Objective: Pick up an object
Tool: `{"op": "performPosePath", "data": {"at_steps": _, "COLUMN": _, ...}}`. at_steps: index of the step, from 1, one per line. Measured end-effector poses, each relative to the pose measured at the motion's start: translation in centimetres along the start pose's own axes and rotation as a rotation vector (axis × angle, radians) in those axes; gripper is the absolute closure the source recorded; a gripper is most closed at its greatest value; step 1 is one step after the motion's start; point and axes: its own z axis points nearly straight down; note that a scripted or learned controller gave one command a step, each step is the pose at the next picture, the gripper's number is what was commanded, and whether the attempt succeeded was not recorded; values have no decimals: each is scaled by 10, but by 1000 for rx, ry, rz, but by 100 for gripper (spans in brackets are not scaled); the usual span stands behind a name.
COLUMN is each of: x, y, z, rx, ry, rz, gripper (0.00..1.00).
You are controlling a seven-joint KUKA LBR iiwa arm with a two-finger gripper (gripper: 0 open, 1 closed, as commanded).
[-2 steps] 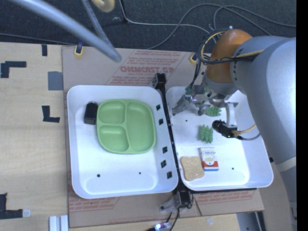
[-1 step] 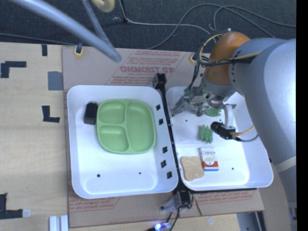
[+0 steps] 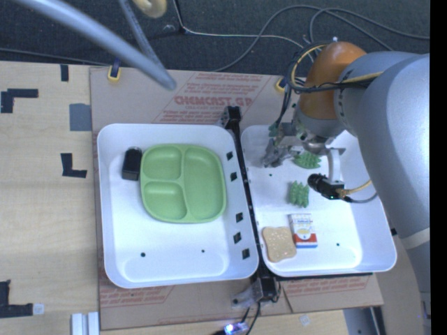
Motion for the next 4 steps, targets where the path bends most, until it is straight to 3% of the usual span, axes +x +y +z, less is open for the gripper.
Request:
{"op": "performPosePath", "data": {"at_steps": 2, "x": -9, "y": -5, "z": -97, "rx": -5, "ry": 1, "rz": 2, "gripper": 100}}
{"op": "performPosePath", "data": {"at_steps": 3, "x": -9, "y": -4, "z": -122, "rx": -3, "ry": 2, "rz": 2, "gripper": 100}}
{"op": "performPosePath", "data": {"at_steps": 4, "x": 37, "y": -16, "z": -131, "rx": 0, "ry": 4, "rz": -2, "gripper": 100}}
